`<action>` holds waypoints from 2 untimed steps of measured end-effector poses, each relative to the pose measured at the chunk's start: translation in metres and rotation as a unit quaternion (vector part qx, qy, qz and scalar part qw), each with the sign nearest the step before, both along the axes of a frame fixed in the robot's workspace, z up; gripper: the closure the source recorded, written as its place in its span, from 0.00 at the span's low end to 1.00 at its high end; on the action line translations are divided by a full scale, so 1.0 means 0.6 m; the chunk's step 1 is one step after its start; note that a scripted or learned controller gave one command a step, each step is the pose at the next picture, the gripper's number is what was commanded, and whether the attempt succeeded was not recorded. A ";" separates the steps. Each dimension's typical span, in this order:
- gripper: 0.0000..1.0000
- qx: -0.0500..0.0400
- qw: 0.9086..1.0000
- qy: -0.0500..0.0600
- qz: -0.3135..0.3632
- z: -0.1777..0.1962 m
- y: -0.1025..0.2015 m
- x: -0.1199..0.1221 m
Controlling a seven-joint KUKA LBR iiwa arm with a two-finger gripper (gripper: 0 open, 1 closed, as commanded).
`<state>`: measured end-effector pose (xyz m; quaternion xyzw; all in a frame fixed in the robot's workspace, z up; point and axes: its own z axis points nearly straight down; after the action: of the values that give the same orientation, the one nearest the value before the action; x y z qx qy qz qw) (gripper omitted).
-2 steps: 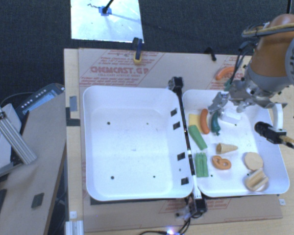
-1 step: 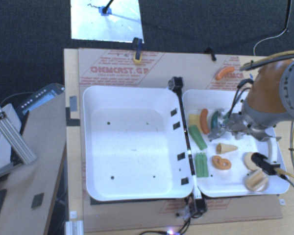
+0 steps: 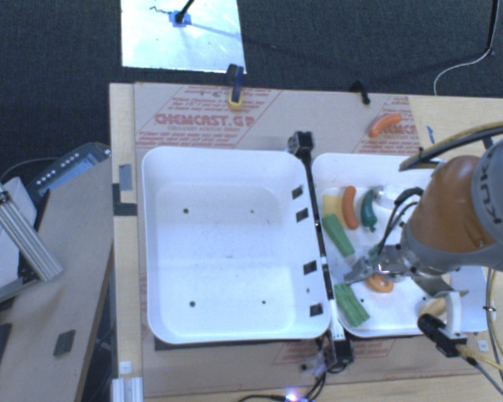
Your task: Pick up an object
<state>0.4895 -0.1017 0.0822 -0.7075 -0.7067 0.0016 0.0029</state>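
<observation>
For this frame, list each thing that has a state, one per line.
Gripper: low inside the right bin, beside the orange ring.
Orange ring: lying flat, not lifted.
Long green block: lying flat.
Short green block: lying flat by the bin's near-left corner.
Orange sausage: lying flat.
Left bin: upright.

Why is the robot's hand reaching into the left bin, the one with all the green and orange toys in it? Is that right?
Not quite. The camera view shows the hand over the right bin, not the left one. The toys are there too: a green block, another green block and an orange piece all lie in the right bin.
</observation>
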 end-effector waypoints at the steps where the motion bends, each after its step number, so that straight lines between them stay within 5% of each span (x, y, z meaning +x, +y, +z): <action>1: 1.00 -0.001 1.000 -0.005 0.001 0.021 -0.001 0.008; 2: 1.00 0.000 1.000 -0.011 0.007 0.181 0.102 0.112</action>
<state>0.5569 -0.0403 0.1905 -0.7027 -0.7115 -0.0060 -0.0049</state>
